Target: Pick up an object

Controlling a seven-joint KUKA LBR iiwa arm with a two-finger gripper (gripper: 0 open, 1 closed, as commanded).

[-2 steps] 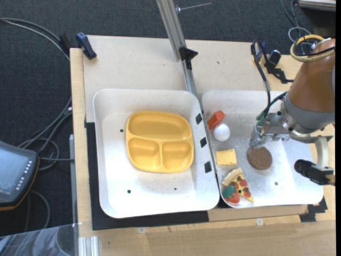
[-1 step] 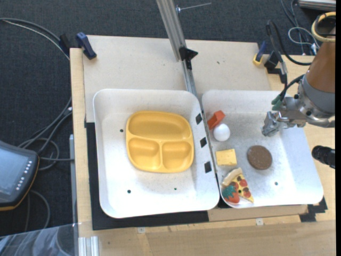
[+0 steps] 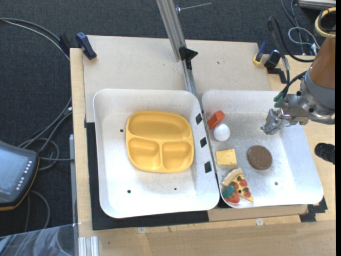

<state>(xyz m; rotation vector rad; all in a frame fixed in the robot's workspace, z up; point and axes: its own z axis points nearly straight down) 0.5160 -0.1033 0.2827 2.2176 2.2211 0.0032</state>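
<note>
Arm enters from right; gripper low over right bin, at its far-right part. Fingers: can't tell if spread or pressed together, nothing visibly between them.

Right bin contents: brown disc just near-left of gripper, apart from it; yellow block left of disc; white ball touching orange piece by left wall; pizza slice at near-left corner.

Left bin: yellow tray w/ compartments, roughly centred.
</note>
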